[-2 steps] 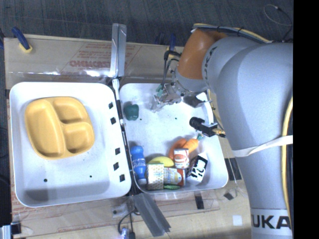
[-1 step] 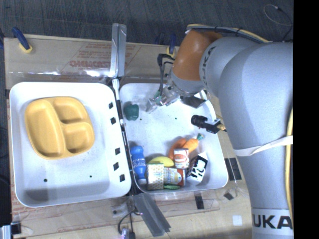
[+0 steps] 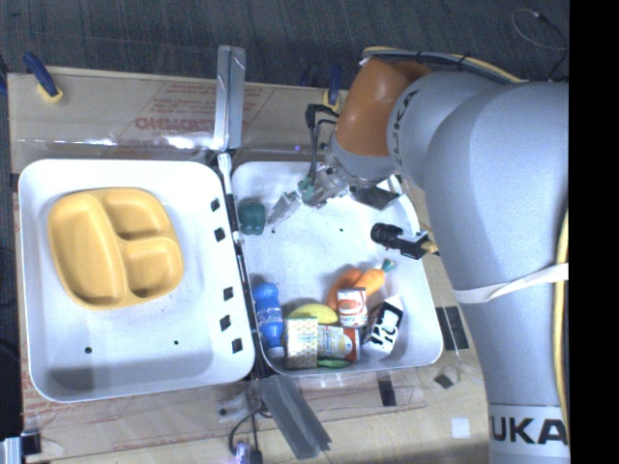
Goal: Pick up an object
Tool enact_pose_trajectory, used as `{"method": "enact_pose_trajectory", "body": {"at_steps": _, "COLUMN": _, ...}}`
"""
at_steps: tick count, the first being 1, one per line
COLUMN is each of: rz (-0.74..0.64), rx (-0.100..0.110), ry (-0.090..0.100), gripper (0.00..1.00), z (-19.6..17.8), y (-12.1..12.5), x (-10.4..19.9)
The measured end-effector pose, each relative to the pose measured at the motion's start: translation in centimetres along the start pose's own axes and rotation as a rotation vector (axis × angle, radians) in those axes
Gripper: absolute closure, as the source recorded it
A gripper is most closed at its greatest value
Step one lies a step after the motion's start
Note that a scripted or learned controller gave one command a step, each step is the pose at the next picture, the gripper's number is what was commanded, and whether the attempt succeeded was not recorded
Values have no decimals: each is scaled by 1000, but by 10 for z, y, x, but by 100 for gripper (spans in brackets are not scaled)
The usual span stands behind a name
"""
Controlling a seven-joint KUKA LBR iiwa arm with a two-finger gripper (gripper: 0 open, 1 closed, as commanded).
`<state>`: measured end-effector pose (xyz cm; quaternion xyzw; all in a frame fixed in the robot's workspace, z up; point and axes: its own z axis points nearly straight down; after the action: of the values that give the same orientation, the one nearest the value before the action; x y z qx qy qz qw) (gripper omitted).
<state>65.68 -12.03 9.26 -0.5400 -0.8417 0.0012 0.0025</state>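
Lying near the right bin's left wall, a small teal object is seen untouched, just beside the tool, whose state cannot be told and in which nothing is visibly held. No pick appears done; all is judged left. A cluster of groceries is crowded along the right bin's near edge, while open floor is left mid-bin. A yellow tray is seen in the left bin.
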Motion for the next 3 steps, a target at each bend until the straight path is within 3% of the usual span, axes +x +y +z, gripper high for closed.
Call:
{"method": "enact_pose_trajectory", "body": {"at_steps": 1, "rz": 219, "rx": -4, "ry": -3, "gripper": 0, "z": 3, "y": -17, "x": -39}}
{"method": "enact_pose_trajectory", "body": {"at_steps": 2, "rz": 90, "rx": 2, "ry": -3, "gripper": 0, "z": 4, "y": -1, "x": -2}}
{"method": "enact_pose_trajectory", "body": {"at_steps": 3, "rz": 173, "rx": 6, "ry": -15, "gripper": 0, "z": 0, "y": 2, "x": 8}}
